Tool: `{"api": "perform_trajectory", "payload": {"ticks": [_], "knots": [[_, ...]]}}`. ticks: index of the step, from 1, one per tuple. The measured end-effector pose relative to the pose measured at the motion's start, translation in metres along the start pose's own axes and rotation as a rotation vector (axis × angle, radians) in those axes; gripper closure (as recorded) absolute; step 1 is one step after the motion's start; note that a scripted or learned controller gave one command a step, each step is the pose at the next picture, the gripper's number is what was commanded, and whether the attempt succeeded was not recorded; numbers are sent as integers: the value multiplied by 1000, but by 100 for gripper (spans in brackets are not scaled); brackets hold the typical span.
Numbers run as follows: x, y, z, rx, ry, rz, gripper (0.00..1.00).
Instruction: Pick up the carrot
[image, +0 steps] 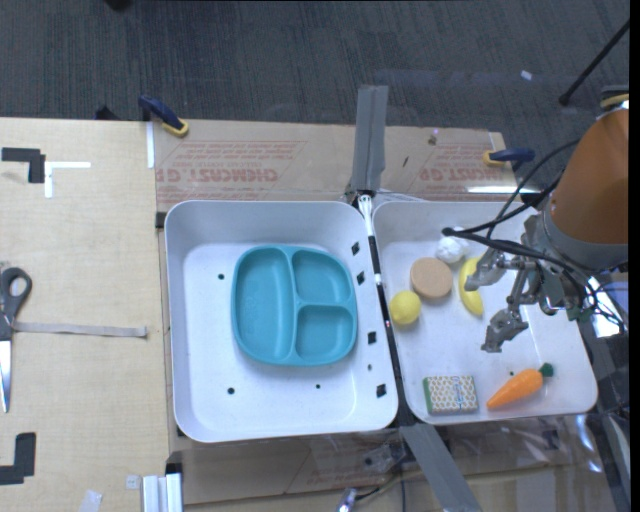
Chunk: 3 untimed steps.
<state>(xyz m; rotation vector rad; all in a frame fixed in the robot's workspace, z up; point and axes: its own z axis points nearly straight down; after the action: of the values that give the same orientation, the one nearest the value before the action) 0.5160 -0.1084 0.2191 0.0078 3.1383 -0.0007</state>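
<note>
Tapered orange carrot (516, 388) with green top near the right bin's (580, 345) front, metal fingers (497, 335) apart just above.

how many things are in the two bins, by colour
teal: 1, divided plate in the left bin
yellow: 2, lemon and a yellow piece beside the tool
tan: 1, round cookie
orange: 1, carrot
green-edged: 1, sponge
white: 1, small item
total: 7

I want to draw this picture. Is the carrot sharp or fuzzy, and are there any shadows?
In the camera view the carrot looks fairly sharp, lying in the right bin; the gripper above it is a bit blurry; a soft shadow edges the teal tray.
</note>
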Motion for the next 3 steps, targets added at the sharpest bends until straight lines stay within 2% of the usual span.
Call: {"api": "perform_trajectory", "payload": {"ticks": [1,2,3], "knots": [[32,-39,106,0,1,124,0],[33,-82,124,-1,-9,63,0],[31,-83,114,2,-12,58,100]]}}
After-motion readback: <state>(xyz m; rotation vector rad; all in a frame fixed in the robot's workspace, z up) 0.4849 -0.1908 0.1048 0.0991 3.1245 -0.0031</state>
